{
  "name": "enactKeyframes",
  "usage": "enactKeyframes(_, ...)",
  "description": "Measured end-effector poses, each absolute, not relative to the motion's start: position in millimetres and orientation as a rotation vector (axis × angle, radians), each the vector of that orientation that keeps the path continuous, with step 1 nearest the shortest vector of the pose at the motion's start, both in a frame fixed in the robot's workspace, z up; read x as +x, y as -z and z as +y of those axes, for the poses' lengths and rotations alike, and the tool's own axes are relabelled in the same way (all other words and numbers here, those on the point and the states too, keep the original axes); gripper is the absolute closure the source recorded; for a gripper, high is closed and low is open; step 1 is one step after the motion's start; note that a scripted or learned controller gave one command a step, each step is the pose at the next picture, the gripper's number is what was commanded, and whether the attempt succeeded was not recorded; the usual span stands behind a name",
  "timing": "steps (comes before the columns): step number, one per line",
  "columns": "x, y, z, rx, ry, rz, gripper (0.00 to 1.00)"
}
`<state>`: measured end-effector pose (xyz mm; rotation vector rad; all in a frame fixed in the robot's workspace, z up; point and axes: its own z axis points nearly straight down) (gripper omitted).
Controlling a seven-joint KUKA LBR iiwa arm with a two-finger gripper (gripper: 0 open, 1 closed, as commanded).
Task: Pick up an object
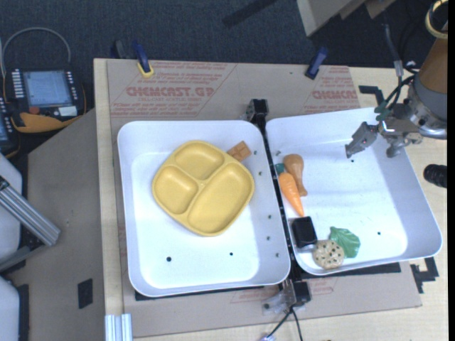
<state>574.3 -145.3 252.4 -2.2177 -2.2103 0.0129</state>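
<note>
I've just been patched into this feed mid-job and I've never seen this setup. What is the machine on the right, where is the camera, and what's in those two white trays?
The camera is fixed above the bench, looking down at a slant. The machine coming in from the right is a robot arm, ending in a two-finger gripper that hovers over the upper part of the right bin. Nothing sits between its fingers.

The left bin holds a yellow divided plate, with a small brown block at the plate's upper right edge.

Along the right bin's left side lie a toy drumstick, an orange carrot, a black block, a round cookie and a green leafy piece.

The job is to pick up one object.
</note>
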Motion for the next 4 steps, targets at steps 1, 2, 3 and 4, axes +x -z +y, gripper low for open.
enactKeyframes(1,576.4,-260,-145,-2.222,0.0,-2.222,0.0)
enactKeyframes(2,583.3,-201,-147,-2.22,-0.003,-2.219,0.0)
enactKeyframes(3,575.7,-143,-152,-2.219,-0.005,-2.217,0.0)
enactKeyframes(4,576.5,-94,-152,-2.222,-0.001,-2.222,0.0)
